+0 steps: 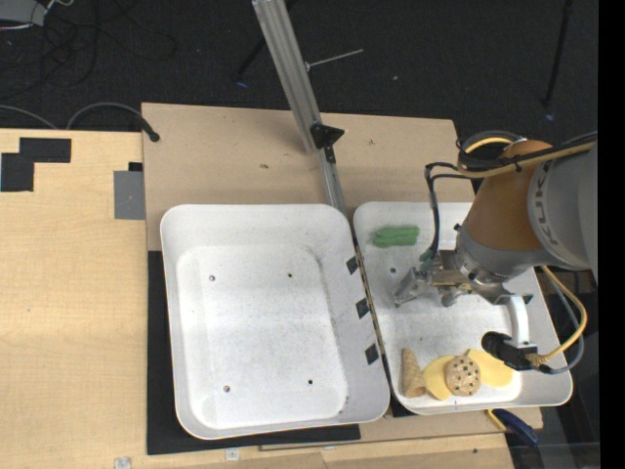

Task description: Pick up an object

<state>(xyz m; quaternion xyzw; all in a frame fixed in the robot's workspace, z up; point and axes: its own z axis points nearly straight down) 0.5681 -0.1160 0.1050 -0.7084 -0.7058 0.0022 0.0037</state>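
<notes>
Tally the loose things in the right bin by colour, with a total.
Green: 1, the green block near the bin's far edge.
Yellow: 1, the yellow piece at the near edge.
Tan or brown: 2, the cone-shaped piece and the round speckled piece.
Total: 4

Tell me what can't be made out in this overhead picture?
- Pincer: too small and dark to tell whether it is open or shut.
- Right bin: its far side is covered by the arm.
- Yellow pieces: too small and blurred to identify.
</notes>
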